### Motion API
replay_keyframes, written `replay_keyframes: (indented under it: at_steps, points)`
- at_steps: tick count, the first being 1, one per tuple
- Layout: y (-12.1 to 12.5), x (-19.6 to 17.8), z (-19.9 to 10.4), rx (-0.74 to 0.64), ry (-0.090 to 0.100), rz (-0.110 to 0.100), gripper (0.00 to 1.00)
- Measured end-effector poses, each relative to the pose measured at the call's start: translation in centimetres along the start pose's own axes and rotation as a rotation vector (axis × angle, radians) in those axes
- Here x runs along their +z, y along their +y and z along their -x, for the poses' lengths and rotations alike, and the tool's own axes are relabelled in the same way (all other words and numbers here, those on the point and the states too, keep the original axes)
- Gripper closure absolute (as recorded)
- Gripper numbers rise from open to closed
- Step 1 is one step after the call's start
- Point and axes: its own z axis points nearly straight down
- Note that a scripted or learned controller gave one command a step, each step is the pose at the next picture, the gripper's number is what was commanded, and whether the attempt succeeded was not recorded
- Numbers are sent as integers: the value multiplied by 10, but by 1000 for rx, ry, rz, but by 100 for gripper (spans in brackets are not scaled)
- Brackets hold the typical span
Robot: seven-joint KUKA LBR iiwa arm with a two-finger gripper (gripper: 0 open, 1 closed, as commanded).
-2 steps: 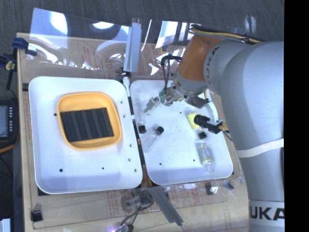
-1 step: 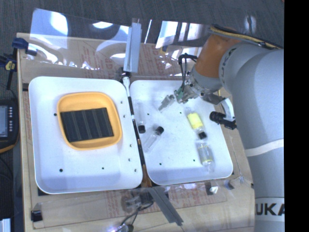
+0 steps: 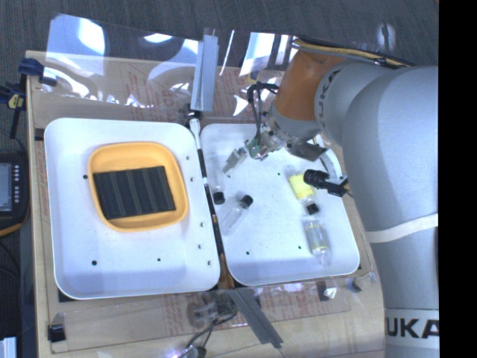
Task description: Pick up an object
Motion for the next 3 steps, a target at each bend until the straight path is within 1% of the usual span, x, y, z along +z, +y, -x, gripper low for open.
replay_keyframes:
  at_steps: [1,2,3]
  points:
    - [4,-5,-9,1,-20,-6,0]
    - [-83,3,22,-142,11,1,0]
    - [-7,-2,-6,-355,-4,4,0]
